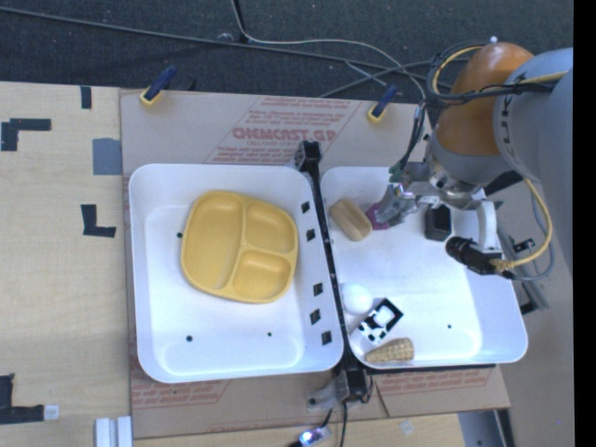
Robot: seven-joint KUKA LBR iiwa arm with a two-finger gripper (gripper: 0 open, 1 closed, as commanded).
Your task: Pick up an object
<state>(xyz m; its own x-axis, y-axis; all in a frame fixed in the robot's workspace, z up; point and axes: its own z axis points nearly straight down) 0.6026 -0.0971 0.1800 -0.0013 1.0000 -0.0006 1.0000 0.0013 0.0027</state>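
My gripper (395,203) hangs over the back of the right bin (466,315), its fingers down at a small purple object (380,216). The purple object lies partly under the fingers, so I cannot tell whether it is between them. Just left of it lies a tan bread-like piece (350,219) near the bin's left wall. At the front left of this bin sit a white ball (357,297), a black-and-white block (380,318) and a waffle cone (390,350). A yellow divided plate (239,246) lies in the left bin (158,296).
The arm with its orange band (480,96) and cables (521,250) covers the right bin's back right corner. A black divider (321,259) runs between the bins. Blue-and-yellow clamps (159,85) hold the cardboard at the back.
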